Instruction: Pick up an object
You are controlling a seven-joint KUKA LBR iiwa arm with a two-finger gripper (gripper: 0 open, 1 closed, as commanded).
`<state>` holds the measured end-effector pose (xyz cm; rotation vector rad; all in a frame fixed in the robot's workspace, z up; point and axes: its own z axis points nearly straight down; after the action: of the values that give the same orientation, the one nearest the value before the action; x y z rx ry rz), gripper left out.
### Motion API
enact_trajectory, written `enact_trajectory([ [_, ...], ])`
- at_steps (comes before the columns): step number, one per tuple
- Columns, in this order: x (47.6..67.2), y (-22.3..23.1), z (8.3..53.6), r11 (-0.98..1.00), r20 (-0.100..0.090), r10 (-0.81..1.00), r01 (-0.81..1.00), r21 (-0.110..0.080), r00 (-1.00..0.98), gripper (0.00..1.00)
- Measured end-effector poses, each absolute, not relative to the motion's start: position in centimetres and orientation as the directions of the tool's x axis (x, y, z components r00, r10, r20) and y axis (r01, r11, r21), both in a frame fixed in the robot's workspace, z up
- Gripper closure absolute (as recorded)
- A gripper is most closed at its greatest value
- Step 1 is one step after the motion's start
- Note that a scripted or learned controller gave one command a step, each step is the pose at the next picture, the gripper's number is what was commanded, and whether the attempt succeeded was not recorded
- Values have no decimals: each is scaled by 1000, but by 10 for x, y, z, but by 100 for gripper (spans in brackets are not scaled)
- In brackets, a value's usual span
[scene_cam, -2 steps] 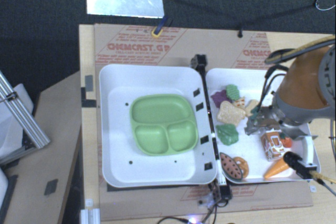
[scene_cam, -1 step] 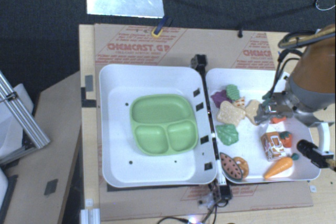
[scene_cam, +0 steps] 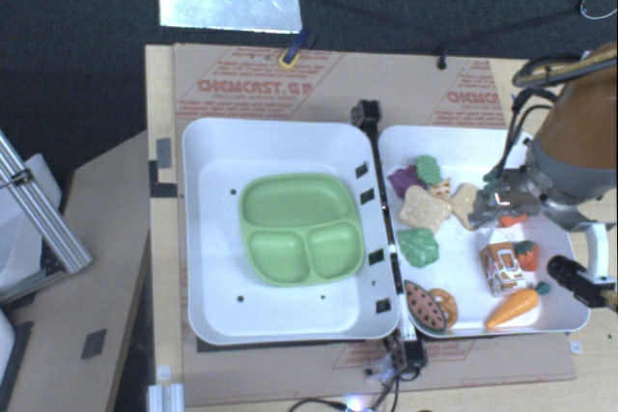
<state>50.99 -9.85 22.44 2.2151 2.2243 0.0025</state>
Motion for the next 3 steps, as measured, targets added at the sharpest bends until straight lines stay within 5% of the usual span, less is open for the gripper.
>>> enact_trajectory([
  [2,507,8,232,10,2,1000,1000,1,-10,100],
  [3,486,31,218,7,1,1000,1000,0,-7,100],
])
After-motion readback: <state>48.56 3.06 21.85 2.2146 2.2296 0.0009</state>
